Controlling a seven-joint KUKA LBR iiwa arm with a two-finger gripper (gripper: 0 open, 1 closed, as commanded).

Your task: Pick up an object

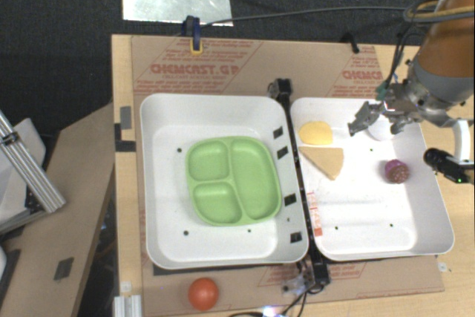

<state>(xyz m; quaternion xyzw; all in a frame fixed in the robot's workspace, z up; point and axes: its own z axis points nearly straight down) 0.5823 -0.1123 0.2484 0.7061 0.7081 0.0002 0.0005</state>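
We see the hand (378, 117) poised over the far part of the right bin (415, 234), its two fingers spread apart with nothing between them; a pale patch under them may be a small white thing or just glare, we cannot tell.

Three candidates lie in that bin. The yellow round piece (316, 133) sits to the hand's left in the picture, slightly nearer the camera. Just beside it, nearer still, is the tan wedge (327, 159), its long axis running roughly from the bin's divider toward its point at lower right. The purple ball (397, 171) lies apart from both, toward the camera and a little right of the hand.

We judge the yellow piece and the ball about equally close, so the coming move turns on a short sideways shift, then a descent. The left bin (159, 159) holds a green divided tray (232, 180), and an orange ball (203, 292) rests on the desk (141, 70) in front.
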